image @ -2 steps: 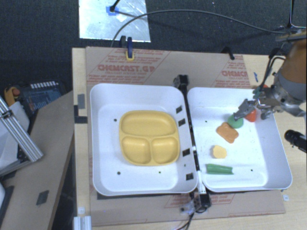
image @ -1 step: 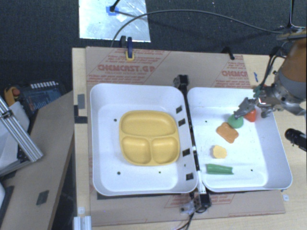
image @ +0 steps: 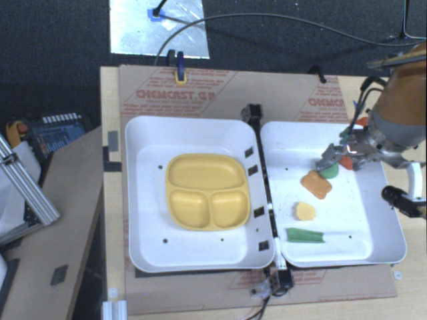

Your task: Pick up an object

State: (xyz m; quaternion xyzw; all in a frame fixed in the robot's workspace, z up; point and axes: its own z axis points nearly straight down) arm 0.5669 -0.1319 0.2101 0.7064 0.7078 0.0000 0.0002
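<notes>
The pincer [image: 331, 157] is seen low over the right bin [image: 387, 245], but whether it is apart or together cannot be told from this slant. Directly beneath its tip a green object [image: 328, 172] is half covered, so its shape is hard to make out, and no contact can be confirmed. Just below and left of the pincer an orange piece [image: 316, 185] is seen touching that green object; further below lie a small yellow piece [image: 305, 211] and a green stick [image: 305, 235]. Something red [image: 347, 163] just right of the pincer is mostly hidden by the arm [image: 400, 109], which is cut off at the edge. Well to the pincer's left, a yellow divided tray [image: 205, 191] is held in the left bin [image: 143, 179]. "CHEMCAST" can be read on the board [image: 280, 92] above.
</notes>
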